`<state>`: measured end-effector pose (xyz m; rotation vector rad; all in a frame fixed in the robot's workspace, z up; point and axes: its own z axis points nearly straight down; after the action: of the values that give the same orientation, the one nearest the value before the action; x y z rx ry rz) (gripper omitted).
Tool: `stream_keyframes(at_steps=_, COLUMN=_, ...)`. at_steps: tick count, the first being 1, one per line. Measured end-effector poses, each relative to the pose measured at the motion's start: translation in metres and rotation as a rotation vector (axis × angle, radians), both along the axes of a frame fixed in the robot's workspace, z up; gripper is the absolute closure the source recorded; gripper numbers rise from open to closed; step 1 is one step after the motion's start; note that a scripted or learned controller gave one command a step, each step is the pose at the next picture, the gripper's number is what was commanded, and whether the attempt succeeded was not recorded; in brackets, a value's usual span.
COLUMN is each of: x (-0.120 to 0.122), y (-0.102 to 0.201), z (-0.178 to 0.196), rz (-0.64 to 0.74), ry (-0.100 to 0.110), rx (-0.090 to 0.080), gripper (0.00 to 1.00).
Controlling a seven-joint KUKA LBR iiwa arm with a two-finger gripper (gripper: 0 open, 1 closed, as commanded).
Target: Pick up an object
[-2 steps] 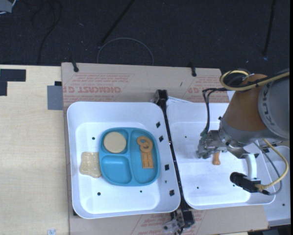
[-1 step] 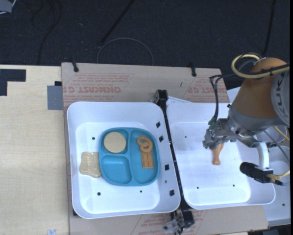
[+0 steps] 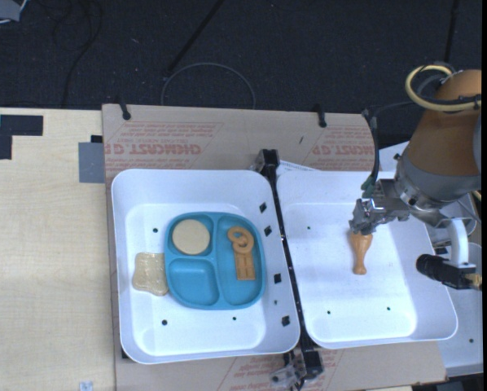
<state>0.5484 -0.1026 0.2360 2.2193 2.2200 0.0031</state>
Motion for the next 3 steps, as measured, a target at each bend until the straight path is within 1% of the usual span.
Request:
stream_keyframes(at_steps=1, x=-0.014, y=0.049, z=0.007, rz=0.003, ry=0.006, rx=0.003, gripper=1.0)
stream_keyframes(at_steps=2, x=-0.023, y=0.099, z=-0.009, rz=0.003, ry=0.009, rx=0.003, gripper=1.0)
stream_keyframes(at_steps=3, x=-0.028, y=0.143, z=-0.005, rz=0.004, ry=0.007, rx=0.002, gripper=1.0)
